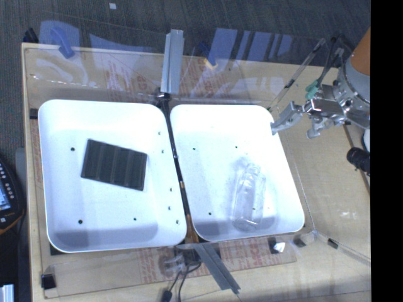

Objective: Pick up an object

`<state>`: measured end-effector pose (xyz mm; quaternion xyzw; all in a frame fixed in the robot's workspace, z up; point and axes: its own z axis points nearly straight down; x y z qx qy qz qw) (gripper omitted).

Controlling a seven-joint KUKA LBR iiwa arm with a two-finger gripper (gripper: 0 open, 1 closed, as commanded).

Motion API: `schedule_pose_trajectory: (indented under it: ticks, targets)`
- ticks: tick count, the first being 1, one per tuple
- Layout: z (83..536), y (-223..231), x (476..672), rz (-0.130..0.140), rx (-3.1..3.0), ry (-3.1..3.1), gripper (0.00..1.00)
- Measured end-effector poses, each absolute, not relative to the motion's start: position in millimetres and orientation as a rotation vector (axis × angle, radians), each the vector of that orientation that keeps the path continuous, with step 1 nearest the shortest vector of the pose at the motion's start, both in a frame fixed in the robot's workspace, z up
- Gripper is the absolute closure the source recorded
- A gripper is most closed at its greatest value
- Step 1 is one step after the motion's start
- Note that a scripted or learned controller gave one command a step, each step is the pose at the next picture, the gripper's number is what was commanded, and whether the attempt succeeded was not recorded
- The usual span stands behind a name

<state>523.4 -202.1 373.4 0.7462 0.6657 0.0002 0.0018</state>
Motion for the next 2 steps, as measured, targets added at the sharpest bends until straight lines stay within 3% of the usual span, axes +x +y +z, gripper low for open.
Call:
schedule_pose_trajectory:
  ticks: [1,2]
  targets:
    - [376.9,-160.8,546.8,0.002,2.236,2.202,0.00]
    - [306.3,-197.7,527.5,-0.005,2.672,1.659,0.00]
